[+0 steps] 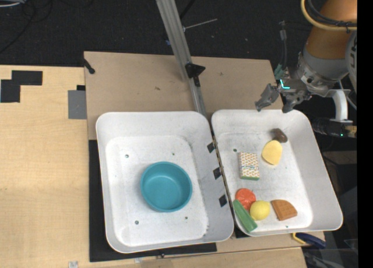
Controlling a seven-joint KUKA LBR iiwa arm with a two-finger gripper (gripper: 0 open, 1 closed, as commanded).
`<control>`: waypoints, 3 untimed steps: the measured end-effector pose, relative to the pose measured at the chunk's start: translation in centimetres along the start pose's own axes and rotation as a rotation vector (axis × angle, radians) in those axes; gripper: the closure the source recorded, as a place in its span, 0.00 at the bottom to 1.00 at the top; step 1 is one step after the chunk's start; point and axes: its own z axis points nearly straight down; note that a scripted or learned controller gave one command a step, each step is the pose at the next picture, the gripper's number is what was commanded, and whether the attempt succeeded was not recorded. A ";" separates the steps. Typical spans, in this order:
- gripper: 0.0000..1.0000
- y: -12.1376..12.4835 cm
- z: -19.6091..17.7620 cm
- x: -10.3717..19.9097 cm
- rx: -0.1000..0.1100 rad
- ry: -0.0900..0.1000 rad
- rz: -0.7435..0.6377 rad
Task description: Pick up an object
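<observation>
Recorded at the far right corner of the right bin: gripper, raised above the bin's back rim, fingers spread apart, nothing between them. Logged inside the right bin: small brown object nearest the gripper, kind not discernible; yellow lemon-like piece just beside it, long axis running roughly near-to-far with a slight tilt right; patterned rectangular box lying flat, long axis near-to-far; red tomato-like ball; green elongated vegetable angled from upper left to lower right along the near rim; yellow round fruit touching the red ball; brown bread-like wedge beside it. Logged in the left bin: teal bowl, upright, opening upward.
</observation>
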 end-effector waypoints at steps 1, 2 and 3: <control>0.00 0.0 0.0 0.0 0.000 0.000 0.000; 0.00 -0.2 4.4 -0.4 0.004 0.000 0.000; 0.00 0.2 10.4 0.2 0.005 0.001 0.000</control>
